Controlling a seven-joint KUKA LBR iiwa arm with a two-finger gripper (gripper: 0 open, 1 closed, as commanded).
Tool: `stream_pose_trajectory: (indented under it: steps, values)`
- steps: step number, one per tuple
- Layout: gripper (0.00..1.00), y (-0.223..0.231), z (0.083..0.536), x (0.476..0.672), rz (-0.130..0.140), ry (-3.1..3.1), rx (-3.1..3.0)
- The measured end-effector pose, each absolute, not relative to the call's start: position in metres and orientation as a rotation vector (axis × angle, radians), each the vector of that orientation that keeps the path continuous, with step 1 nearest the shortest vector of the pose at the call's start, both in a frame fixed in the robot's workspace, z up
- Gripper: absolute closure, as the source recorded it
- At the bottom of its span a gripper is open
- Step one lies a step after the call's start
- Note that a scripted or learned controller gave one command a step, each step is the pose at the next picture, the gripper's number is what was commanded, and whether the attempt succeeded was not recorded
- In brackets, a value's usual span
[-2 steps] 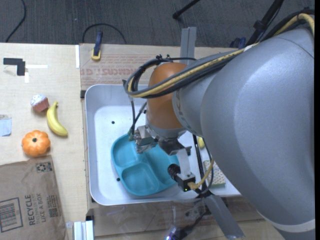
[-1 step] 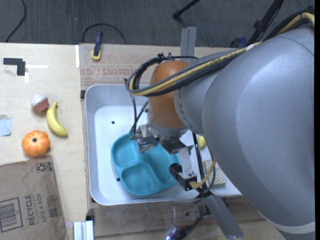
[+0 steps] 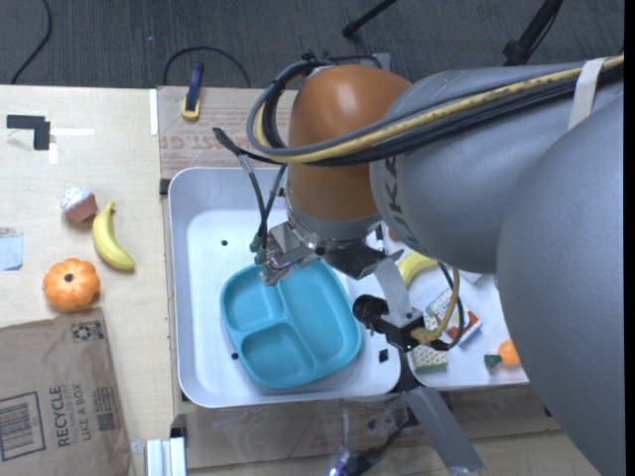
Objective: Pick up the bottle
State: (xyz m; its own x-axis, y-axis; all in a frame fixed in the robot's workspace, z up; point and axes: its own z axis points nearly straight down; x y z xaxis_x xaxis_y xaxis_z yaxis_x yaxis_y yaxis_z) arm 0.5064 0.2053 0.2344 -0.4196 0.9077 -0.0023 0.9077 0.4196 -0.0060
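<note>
Arm (image 3: 496, 177): I see it reaching in from the right, across the right bin and over the left bin's far edge.
Band (image 3: 342, 137): the orange part sits above the left bin's far-right corner.
Gripper (image 3: 284, 257): low over the left bin, at the far edge of the tray; I cannot tell whether it is apart or together, and I see nothing held in it.
Bottle: I cannot tell where it lies; the arm covers much of both bins.
Left bin (image 3: 193, 296): white, with a blue tray in it.
Tray (image 3: 298, 330): three compartments, lying toward the bin's near-right corner, tilted against the bin's edges.
Right bin (image 3: 466, 373): I make out a yellow item (image 3: 417, 266), a packet (image 3: 446, 323) and a small orange piece (image 3: 508, 353) near its near edge.
Desk (image 3: 119, 167): to the left of the bins, bearing a cupcake (image 3: 78, 204), a banana (image 3: 111, 238) just beside it, a pumpkin (image 3: 71, 284) and a paper bag (image 3: 60, 395) at the near-left corner.
</note>
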Motion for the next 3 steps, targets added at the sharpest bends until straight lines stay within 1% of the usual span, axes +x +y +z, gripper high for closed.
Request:
stream_pose_trajectory:
  steps: [1,2,3]
  values:
    - [1.0,0.218,0.138,0.487,0.014,-2.485,-1.917]
    - [1.0,0.193,0.275,0.478,0.01,-2.569,-1.808]
    - [1.0,0.183,0.169,0.481,0.013,-2.444,-1.97]
